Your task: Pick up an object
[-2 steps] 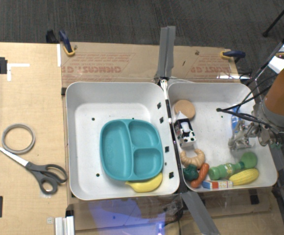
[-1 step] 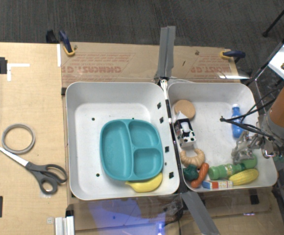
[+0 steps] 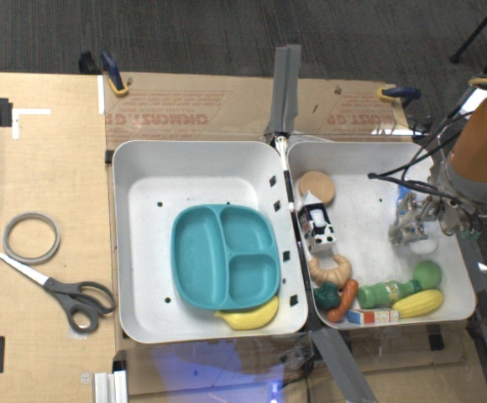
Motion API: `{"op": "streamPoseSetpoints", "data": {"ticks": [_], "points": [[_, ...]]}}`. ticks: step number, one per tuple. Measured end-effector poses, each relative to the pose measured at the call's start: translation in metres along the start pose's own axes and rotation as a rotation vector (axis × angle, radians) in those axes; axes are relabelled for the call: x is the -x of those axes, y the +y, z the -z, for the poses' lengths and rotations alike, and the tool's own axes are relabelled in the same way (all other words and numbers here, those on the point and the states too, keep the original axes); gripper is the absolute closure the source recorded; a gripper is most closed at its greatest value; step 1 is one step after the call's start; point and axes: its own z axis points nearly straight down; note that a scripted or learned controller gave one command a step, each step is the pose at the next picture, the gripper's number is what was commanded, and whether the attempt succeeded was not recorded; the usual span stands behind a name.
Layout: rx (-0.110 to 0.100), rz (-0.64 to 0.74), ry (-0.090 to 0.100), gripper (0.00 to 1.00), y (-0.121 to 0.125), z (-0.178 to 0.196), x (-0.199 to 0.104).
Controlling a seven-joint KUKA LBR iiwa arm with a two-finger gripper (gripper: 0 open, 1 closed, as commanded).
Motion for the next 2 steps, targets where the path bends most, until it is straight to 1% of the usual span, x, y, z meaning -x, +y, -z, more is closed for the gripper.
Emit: {"op": "streamPoseSetpoints", "data": {"ticks": [1,2], "points": [[0.0,0.001,0.0,0.0,0.0,0.0,0.0],[0.001,-0.12,0.004,0.0,0.085,-0.001,-0.032]]}}
